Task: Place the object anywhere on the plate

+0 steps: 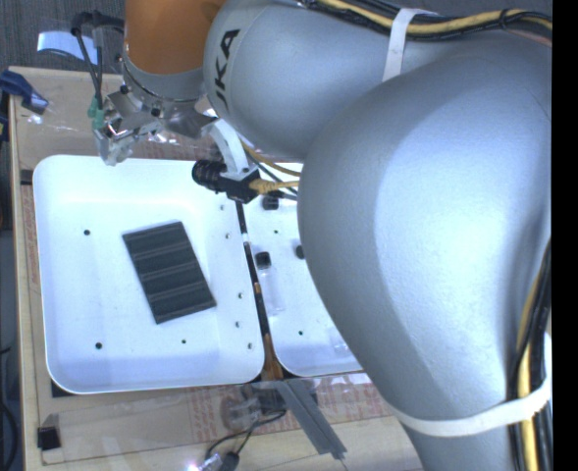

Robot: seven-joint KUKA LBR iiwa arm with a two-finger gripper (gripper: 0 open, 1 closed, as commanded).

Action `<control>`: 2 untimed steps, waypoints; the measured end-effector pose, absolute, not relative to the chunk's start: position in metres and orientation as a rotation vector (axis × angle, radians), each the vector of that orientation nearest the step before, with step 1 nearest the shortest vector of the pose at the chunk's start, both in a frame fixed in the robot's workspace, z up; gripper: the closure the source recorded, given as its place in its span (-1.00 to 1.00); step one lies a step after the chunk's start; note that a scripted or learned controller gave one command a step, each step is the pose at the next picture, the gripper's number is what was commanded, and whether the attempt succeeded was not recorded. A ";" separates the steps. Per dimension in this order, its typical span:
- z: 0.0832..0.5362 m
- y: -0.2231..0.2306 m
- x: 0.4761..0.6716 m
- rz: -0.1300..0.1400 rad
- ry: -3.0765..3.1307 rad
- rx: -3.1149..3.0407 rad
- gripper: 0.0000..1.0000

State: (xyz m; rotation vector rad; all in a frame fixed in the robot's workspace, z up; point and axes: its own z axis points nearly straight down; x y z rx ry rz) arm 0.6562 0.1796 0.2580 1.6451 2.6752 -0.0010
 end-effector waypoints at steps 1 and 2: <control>0.091 0.173 0.577 -0.004 2.706 1.600 1.00; 0.129 0.138 0.556 -0.008 2.274 2.171 1.00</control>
